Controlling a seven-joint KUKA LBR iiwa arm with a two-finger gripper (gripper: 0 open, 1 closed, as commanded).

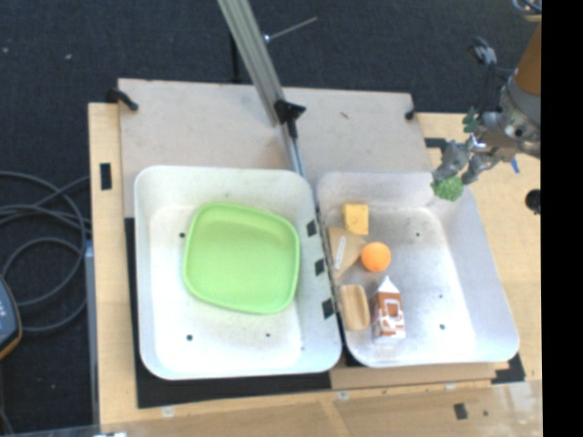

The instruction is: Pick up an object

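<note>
Claw (pixel 453 173) hanging over the right bin's (pixel 483 271) rim at two o'clock, clamped on a small green lump (pixel 447 188). Lying toward nine o'clock in that bin: cheese wedge (pixel 356 218), orange ball (pixel 375 257), bread roll (pixel 353 307), carton (pixel 388 309). Green plate (pixel 241 257) sitting centred in the left bin (pixel 155 271).

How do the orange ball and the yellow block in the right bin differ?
The orange ball is round and orange; the yellow block is squarish with flat faces and yellow. The ball lies nearer the bin's middle, just above the carton; the block sits farther back, toward the top edge. Both are small, lie loose in the right bin, and are apart from the pincer.
</note>
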